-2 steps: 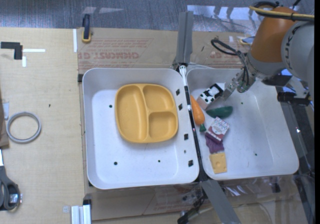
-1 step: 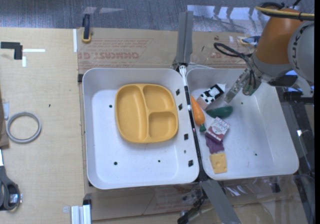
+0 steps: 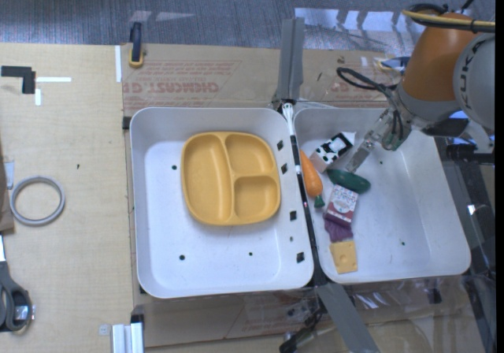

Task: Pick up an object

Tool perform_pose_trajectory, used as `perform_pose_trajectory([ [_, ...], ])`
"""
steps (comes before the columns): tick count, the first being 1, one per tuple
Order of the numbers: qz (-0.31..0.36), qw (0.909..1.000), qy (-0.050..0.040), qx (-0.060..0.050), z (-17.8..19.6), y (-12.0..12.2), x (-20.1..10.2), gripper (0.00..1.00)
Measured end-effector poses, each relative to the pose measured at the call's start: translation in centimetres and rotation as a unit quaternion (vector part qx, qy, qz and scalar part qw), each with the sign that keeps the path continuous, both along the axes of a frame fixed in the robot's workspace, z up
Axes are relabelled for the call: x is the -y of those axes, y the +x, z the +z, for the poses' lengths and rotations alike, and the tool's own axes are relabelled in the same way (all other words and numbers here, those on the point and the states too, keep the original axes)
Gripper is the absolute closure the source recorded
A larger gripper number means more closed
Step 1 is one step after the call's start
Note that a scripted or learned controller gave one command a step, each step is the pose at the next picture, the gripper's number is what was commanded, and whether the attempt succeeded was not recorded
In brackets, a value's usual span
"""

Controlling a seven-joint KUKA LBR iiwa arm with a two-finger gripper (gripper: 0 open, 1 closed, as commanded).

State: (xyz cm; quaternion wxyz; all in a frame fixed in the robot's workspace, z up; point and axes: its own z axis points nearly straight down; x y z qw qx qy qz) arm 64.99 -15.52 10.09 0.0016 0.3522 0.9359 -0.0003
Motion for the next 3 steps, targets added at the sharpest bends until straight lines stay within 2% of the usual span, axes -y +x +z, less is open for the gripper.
perform_pose_trajectory([
  [1, 0.181, 0.9834, -0.0004, 0.002, -0.6, -3.1, -2.0, 0.00],
  [2, 0.207, 0.9783, -0.0001, 0.001, 4.9, -5.4, -3.3, 0.00],
  [3, 0.056, 0.9984, 0.0006, -0.001, -0.9, -5.8, -3.6, 0.00],
])
